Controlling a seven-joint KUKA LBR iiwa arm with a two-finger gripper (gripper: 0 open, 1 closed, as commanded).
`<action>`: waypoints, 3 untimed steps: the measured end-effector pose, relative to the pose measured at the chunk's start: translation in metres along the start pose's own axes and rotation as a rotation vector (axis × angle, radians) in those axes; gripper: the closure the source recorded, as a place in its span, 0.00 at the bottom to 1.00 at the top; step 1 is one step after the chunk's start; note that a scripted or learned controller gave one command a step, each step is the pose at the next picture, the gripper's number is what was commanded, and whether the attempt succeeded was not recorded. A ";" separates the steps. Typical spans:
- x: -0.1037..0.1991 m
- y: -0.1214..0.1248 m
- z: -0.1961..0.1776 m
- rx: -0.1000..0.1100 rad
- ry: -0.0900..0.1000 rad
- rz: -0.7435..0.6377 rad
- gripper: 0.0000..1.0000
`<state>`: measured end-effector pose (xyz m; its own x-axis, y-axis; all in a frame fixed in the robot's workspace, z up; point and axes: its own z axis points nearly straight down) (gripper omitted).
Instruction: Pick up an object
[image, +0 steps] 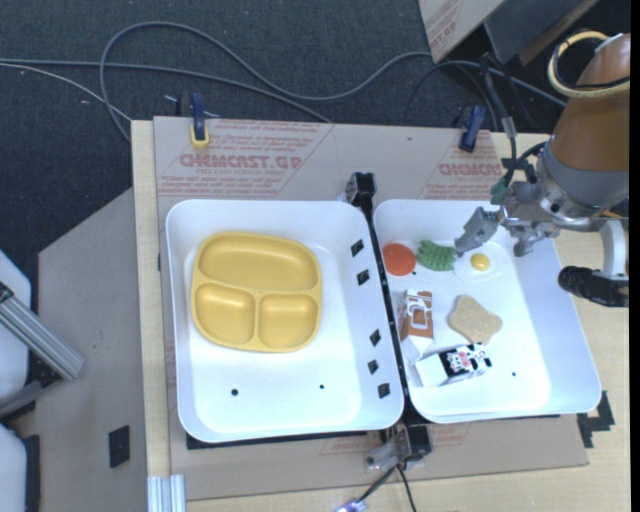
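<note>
The gripper hangs over the far part of the right bin, its two fingers spread apart with nothing between them. Directly under the gap lies the fried egg, white with a yellow yolk, flat on the bin floor. That placement suggests the egg is the target: the fingers look set to straddle it on the way down.

Just beside the nearer finger, to its left, sits a green piece, and past that an orange ball. The green piece is close enough that a finger could catch it in descent, which is probably why the fingers are spread only moderately. Below the fingers, toward the bin's near side, lie a bread slice, a brown packet and a black-and-white carton, all well apart from the gripper.

The left bin holds a yellow divided tray, far from the fingers. The egg is thin, so a grasp may slip.
</note>
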<state>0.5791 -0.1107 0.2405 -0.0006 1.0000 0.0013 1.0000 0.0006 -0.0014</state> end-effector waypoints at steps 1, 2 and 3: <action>-0.003 0.004 0.044 0.004 0.000 0.001 0.00; -0.002 0.013 0.100 0.005 0.001 0.000 0.00; -0.001 0.012 0.154 0.006 0.001 0.001 0.00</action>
<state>0.5910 -0.1113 0.0870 0.0003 1.0000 0.0025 1.0000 -0.0003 -0.0072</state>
